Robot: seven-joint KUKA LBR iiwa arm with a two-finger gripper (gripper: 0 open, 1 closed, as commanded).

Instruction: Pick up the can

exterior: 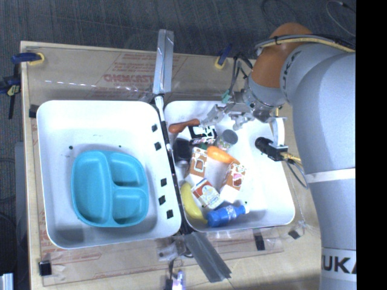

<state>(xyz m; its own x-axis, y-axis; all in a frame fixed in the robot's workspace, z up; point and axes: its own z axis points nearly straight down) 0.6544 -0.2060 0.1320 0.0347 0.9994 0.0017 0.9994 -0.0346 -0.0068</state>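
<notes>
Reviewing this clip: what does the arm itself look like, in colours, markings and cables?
The arm is bulky, rounded and light grey, with an orange band above the wrist. Dark letters "UKA" sit low on its body. Thin cables run around the wrist toward the metal gripper.

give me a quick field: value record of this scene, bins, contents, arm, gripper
left bin: holds a blue divided tray
right bin: cluttered pile of small items
pile contents: carrot, blue bottle, banana, small cartons
can: not clearly identifiable in the pile
arm: reaches in from the right, over the right bin's far end
gripper: above the pile's far edge, nothing seen held
</notes>
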